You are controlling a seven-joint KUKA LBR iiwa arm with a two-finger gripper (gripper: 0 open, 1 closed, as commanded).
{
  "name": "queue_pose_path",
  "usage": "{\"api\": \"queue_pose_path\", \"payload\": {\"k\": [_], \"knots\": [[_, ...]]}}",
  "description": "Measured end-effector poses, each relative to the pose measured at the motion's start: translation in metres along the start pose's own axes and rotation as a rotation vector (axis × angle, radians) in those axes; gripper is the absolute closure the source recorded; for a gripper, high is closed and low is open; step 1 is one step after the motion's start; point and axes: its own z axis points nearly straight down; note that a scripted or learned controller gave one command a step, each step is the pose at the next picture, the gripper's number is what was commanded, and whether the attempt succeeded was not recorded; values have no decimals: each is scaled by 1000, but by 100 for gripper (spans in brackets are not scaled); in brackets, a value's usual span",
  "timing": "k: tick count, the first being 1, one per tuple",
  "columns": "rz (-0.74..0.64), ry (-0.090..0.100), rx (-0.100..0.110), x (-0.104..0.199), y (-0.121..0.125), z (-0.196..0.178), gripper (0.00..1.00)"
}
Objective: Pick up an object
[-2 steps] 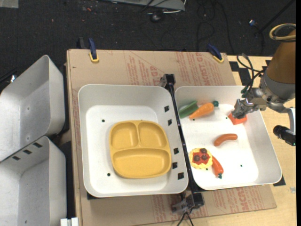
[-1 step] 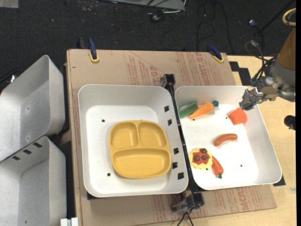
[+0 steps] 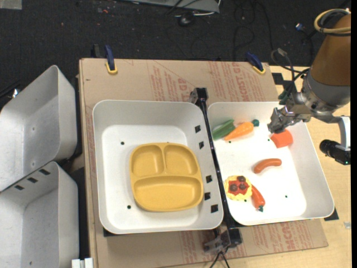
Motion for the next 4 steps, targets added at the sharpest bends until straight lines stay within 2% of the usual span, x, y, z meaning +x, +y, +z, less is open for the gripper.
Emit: {"api": "queue_pose_path", "payload": {"k": [3, 4], "knots": [[0, -1, 1, 152, -5, -6, 100], [-1, -1, 2, 204, -17, -1, 100]]}}
